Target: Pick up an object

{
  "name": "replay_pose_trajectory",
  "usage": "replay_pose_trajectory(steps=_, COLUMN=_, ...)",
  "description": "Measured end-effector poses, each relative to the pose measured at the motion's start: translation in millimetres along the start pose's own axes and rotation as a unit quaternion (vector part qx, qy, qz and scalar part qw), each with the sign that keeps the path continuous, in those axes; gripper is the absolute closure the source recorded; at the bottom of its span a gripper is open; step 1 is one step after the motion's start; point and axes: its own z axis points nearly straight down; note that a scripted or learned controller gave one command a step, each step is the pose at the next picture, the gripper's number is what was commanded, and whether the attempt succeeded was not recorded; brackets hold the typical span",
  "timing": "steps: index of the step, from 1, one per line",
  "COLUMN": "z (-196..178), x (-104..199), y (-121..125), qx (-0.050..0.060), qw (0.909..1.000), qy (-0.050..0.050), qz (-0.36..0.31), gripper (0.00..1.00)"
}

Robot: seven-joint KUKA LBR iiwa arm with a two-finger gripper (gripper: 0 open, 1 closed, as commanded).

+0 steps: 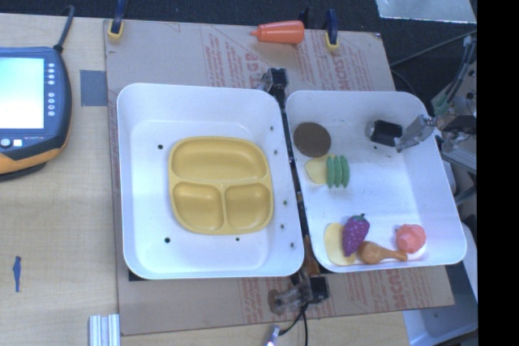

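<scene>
Wooden bench (57, 239); claw (413, 131) above bin (381, 190) holding purple grapes (354, 232).

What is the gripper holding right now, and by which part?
Cannot tell. The gripper hangs at the upper right edge of the right bin. The purple grapes and pink toy lie on the bin floor, apart from it.

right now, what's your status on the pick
Gripper at right bin's far-right edge, no hold confirmed. Grapes, brown disc, green piece loose in that bin. Nothing lies between gripper and disc.
</scene>
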Motion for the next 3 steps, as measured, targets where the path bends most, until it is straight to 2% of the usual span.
replay_pose_trajectory(steps=1, z=64.5, x=81.0, y=40.5, qx=0.001, qw=1.0000, qy=0.000, qz=-0.002, gripper=0.00)
replay_pose_trajectory(steps=2, z=129.6, x=67.4, y=20.5, qx=0.002, qw=1.0000, qy=0.000, qz=0.000, gripper=0.00)
replay_pose_trajectory(steps=3, z=166.8, x=84.4, y=24.3, qx=0.001, qw=1.0000, qy=0.000, qz=-0.001, gripper=0.00)
